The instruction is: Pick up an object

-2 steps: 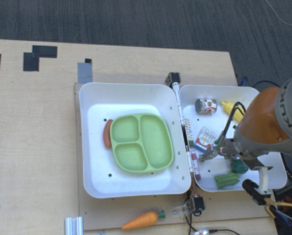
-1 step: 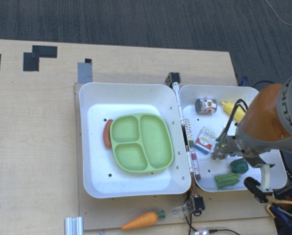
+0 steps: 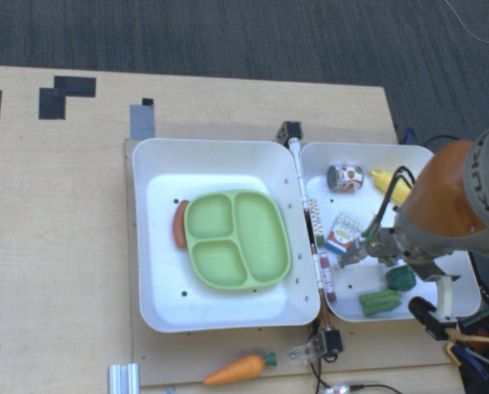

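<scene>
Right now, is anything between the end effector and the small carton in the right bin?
Nothing visible. The end effector hangs just right of the small carton, with bare bin floor below them.

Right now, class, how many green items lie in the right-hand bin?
2: a dark green one beside the arm, and a lighter green one near the right bin's front edge. The arm may hide more.

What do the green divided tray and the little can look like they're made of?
Green tray: probably moulded plastic, with an even matt colour and soft rounded edges. Can: likely metal or a plastic toy; its end looks silvery, but it is too small to be sure.
</scene>
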Robot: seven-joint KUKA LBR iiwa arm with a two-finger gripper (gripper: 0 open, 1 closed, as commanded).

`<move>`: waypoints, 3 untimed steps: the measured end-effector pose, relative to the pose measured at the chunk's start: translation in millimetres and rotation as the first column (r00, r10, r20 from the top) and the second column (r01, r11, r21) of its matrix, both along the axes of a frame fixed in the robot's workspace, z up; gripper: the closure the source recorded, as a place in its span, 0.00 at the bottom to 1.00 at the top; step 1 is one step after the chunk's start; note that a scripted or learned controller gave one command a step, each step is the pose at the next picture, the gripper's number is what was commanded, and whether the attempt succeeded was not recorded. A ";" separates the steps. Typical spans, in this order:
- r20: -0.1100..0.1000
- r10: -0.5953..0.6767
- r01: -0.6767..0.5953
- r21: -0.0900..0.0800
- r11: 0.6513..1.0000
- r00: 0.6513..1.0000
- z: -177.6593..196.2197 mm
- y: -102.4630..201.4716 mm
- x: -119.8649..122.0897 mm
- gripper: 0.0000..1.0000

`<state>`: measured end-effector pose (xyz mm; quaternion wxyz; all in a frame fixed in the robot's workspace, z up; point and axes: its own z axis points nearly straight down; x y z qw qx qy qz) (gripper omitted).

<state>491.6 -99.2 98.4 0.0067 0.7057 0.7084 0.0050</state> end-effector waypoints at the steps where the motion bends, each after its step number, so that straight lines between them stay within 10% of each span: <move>1: 0.004 0.002 -0.002 0.000 1.000 1.000 10.6 0.6 1.6 1.00; 2: 0.004 0.002 -0.002 0.000 1.000 1.000 10.5 0.6 1.5 0.00; 3: -0.009 -0.003 0.003 0.000 1.000 1.000 -11.5 10.4 -3.1 0.00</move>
